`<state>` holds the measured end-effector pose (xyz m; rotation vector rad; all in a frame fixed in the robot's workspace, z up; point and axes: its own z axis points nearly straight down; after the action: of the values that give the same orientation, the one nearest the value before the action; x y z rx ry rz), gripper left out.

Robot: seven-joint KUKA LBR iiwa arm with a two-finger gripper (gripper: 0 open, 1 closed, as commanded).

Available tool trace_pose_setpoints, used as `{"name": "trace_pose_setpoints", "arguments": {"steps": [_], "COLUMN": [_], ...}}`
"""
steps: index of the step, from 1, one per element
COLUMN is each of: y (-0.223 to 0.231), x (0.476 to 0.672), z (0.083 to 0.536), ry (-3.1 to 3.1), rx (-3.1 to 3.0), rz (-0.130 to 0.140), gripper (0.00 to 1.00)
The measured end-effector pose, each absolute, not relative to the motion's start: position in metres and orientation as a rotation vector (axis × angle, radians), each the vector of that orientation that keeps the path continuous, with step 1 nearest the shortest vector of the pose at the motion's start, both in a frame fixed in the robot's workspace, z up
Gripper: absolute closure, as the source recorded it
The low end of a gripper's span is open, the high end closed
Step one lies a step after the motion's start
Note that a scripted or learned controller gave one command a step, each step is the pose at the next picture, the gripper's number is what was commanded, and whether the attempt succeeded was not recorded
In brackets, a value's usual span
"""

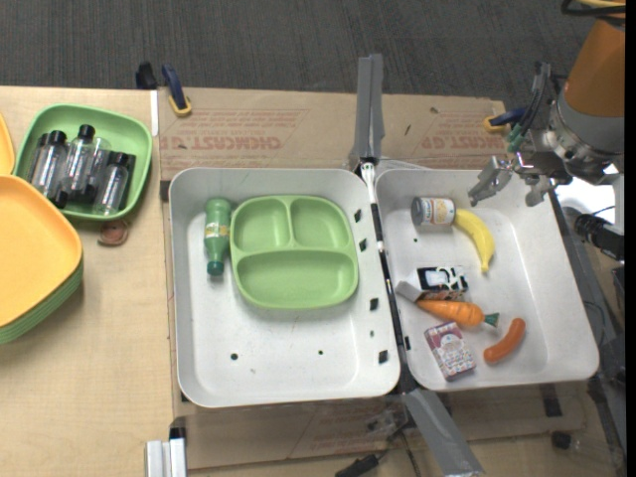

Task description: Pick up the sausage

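Observation:
The sausage, short and orange-red, lies at a slant near the front right of the right bin. My gripper hangs over that bin's far right corner, well behind the sausage and apart from it. Its two grey fingers are spread open with nothing between them. The grey arm with its orange band comes in from the upper right.
The right bin also holds a carrot just left of the sausage, a pink packet, a black-and-white item, a banana and a small can. The left bin holds a green divided plate and a green bottle.

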<state>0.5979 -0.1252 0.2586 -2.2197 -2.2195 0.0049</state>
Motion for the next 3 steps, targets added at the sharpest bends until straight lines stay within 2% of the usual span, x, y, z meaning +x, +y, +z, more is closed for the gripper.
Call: {"name": "trace_pose_setpoints", "arguments": {"steps": [1, 2, 3], "y": [-0.16, -0.139, -0.197], "x": [0.523, 0.476, 0.477], "z": [0.12, 0.091, 0.091], "ry": [-2.202, -2.037, -2.079], "rx": [-2.249, -2.388, -2.354], "rz": [-0.004, 0.003, 0.001], "gripper": [0.0, 0.0, 0.0]}}
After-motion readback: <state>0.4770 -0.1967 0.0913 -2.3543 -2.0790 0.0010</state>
